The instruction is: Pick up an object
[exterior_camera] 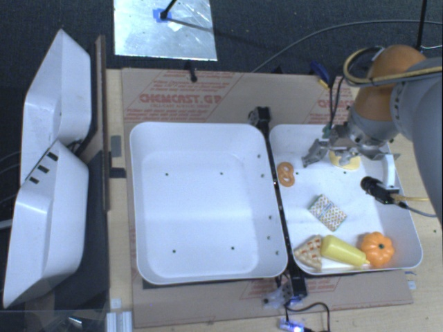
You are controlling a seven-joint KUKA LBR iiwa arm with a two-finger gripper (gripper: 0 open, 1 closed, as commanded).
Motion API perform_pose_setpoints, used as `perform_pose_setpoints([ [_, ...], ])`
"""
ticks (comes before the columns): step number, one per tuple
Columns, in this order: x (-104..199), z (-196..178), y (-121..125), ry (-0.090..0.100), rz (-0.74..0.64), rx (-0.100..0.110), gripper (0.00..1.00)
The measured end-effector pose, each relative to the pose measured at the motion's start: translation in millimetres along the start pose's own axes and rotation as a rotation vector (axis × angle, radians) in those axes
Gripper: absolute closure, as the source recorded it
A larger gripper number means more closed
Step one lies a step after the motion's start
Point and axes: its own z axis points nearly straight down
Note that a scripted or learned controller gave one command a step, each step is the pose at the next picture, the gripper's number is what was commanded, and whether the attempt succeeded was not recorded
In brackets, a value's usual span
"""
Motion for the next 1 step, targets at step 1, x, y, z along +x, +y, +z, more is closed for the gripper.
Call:
perform_pose_setpoints([
  [1,0.3,20.0,0.1,0.0,0.0,-0.004,0.0],
])
